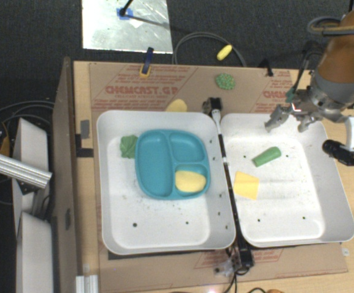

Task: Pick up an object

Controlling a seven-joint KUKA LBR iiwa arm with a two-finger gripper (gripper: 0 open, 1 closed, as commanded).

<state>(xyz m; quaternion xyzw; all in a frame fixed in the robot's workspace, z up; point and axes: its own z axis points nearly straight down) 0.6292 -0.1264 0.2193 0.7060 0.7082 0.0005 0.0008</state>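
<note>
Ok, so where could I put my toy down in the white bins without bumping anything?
The right bin has the most room: its near half, below the yellow wedge and green cylinder, is bare. In the left bin, the near strip below the blue tray is bare. It is crowded around the tray, with the yellow lump in it, and at the right bin's far edge near the tool.

The gripper (pixel 291 118) hangs over the far edge of the right bin (pixel 323 218), fingers spread, nothing between them. In that bin lie a green cylinder (pixel 267 157) and, nearer the camera, a yellow block (pixel 246 185), apart. The left bin (pixel 113 218) holds a blue tray (pixel 155 170) with a yellow piece (pixel 190 181) in one compartment; a green piece (pixel 128 146) touches the tray's left edge.
</note>
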